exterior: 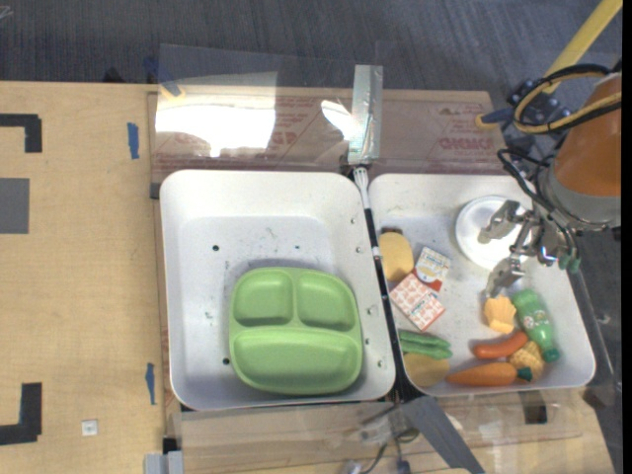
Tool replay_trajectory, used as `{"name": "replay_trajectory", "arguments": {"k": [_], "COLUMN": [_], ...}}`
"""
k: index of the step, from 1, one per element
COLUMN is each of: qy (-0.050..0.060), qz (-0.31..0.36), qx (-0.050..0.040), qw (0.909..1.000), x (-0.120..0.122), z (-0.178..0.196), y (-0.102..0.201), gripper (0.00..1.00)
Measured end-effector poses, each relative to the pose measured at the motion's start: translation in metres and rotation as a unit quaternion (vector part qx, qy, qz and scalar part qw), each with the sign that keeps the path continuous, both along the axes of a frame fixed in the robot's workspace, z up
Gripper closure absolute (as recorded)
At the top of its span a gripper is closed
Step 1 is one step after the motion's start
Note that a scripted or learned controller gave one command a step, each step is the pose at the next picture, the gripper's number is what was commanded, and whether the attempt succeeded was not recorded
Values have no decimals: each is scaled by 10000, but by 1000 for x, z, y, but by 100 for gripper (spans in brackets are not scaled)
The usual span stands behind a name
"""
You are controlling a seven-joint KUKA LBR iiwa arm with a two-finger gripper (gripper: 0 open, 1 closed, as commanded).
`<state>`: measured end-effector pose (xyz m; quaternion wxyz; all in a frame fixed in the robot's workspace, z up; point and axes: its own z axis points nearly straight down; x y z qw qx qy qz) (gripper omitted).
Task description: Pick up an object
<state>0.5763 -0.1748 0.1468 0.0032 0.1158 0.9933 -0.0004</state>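
Note:
My gripper [501,255] hangs over the right bin [395,197], its fingers [494,227] spread apart with nothing between them. Just below it lie a yellow-orange toy piece [501,313] and a green bottle [536,316]. A white round dish [476,227] sits under and left of the gripper. Toward the bin's front lie a red pepper [502,346], a carrot [484,374], a corn cob [531,356] and a green pea pod [425,344]. At the bin's left are a yellow piece [397,255] and two small cartons [419,302].
The left bin [188,205] holds a green three-part tray [294,331]. A clear panel and a metal post [364,126] stand behind the bins. Cables [538,107] and the orange wrist band [594,151] hang at the right edge.

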Motion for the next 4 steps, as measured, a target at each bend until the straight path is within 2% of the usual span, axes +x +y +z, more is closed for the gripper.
{"name": "replay_trajectory", "arguments": {"k": [1,2,3,4], "qy": [-52,-105,-87,-87], "qz": [-1578,-4027,-4682,-4683], "qx": [22,5,59,57], "qw": [9874,9153,8835,8835], "x": [29,61,67,67], "z": [-53,-52,-52,-52], "y": [4,55,31,31], "gripper": [0,0,0,0]}}
